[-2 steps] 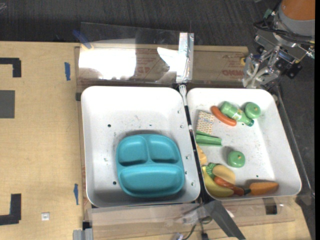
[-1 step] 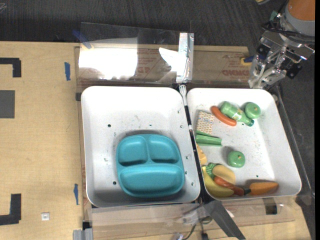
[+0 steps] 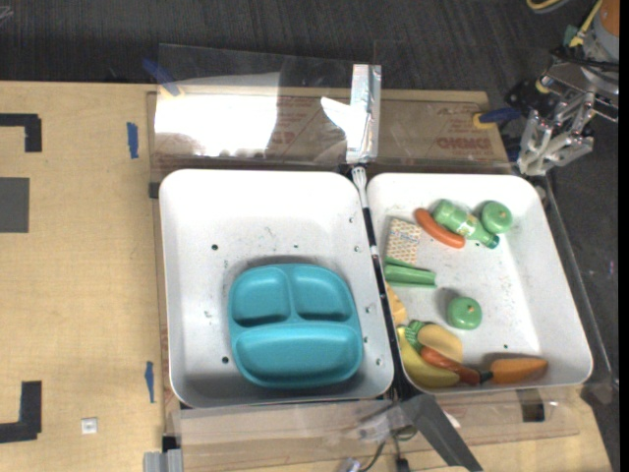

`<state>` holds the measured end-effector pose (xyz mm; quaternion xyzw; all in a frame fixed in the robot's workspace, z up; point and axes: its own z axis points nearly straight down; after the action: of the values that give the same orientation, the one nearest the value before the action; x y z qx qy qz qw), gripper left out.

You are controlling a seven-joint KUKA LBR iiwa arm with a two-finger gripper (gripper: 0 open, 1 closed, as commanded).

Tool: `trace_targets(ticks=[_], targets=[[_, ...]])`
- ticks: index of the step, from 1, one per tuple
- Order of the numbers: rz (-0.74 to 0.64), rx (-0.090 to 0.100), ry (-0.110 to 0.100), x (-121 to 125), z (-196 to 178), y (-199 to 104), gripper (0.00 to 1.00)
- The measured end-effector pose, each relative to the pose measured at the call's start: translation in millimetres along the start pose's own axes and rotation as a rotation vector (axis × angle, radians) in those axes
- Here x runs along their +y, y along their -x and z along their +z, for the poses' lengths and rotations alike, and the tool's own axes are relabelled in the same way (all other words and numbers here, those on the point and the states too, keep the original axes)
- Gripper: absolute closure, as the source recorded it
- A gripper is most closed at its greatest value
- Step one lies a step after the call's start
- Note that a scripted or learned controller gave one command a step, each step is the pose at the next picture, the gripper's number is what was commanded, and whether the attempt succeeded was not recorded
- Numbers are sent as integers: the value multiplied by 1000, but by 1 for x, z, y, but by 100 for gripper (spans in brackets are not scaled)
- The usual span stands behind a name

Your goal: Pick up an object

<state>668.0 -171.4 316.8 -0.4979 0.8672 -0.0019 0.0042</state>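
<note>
- We see 2 white bins side by side: the left bin (image 3: pixel 187 264) carries a teal divided tray (image 3: pixel 293 324) toward its 6 o'clock edge, and the right bin (image 3: pixel 550 293) holds the toy food we could pick from.
- The gripper (image 3: pixel 552 138) hangs outside the right bin, just past its 1 o'clock corner, carrying nothing; we cannot tell how it is set.
- At the right bin's 6 o'clock edge, a banana (image 3: pixel 428 360), a red chili and an orange carrot (image 3: pixel 516 369) lie touching or overlapping, so we judge a descent there could nudge neighbours or catch 2 at once.
- At 12 o'clock, a red sausage (image 3: pixel 439 227) rests against a green vegetable (image 3: pixel 462 222), with the same crowding risk.
- The small green round piece (image 3: pixel 464 311) near the centre sits apart, the easiest target, though it may roll from a closing grasp.
</note>
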Motion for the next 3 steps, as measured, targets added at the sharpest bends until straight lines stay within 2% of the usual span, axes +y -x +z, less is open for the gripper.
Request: trace_targets(ticks=[1, 2, 3], targets=[[-74, 0, 0, -23, -3, -40, 100], [-229, 0, 0, -26, -15, -43, 100], [-444, -1, 4, -25, -10, -43, 100]])
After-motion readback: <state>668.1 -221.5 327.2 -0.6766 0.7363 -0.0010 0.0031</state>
